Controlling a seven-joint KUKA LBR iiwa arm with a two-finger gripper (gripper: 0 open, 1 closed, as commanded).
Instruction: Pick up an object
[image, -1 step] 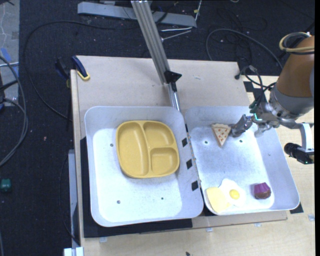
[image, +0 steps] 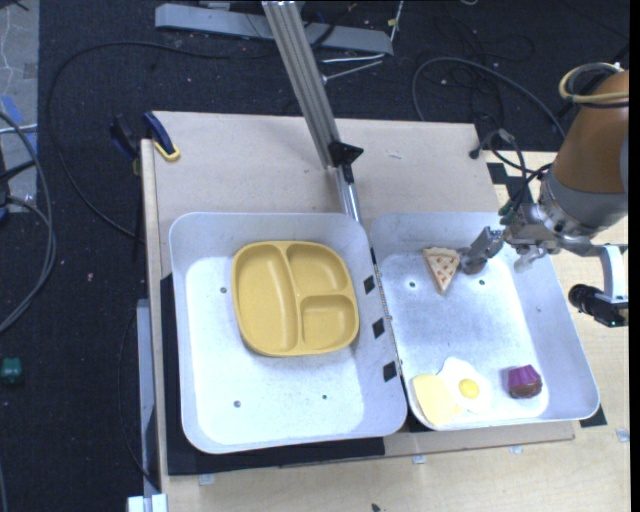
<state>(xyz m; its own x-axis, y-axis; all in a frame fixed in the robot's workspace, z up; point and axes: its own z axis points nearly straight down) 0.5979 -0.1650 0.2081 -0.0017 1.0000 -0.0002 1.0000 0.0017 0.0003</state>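
Note:
The right bin holds a toy pizza slice at its far left, a fried egg beside a pale yellow cheese slice at the front, and a small purple piece at the front right. My gripper hangs over the far part of this bin, just right of the pizza slice. It is open, with nothing between its fingers. Its left finger ends close to the slice's right corner.
A yellow divided plate lies in the left bin. A slanted metal pole runs down to the gap between the bins. The arm's grey body and orange band stand over the bench's right edge.

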